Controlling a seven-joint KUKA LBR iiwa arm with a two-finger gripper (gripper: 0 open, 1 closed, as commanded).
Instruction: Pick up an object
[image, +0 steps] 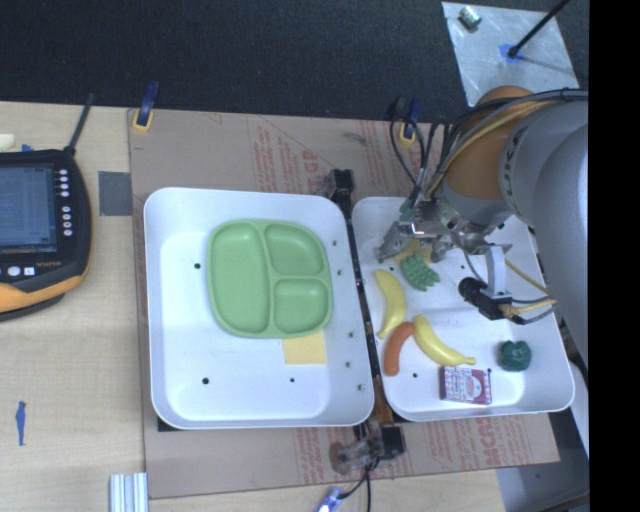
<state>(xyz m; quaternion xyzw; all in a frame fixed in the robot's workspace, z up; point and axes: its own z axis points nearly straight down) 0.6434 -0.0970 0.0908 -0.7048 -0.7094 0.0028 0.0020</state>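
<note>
claw (408, 243) state: cannot tell (blurred) | green toy (419, 270) partly hidden beneath

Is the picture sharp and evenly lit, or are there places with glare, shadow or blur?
In the camera view the light is soft and even: the left bin looks bright white without hard glare, and the green plate casts only a faint shadow. The small items in the right bin, such as the bananas, are slightly soft. The arm, close to the camera, is blurred.
</note>
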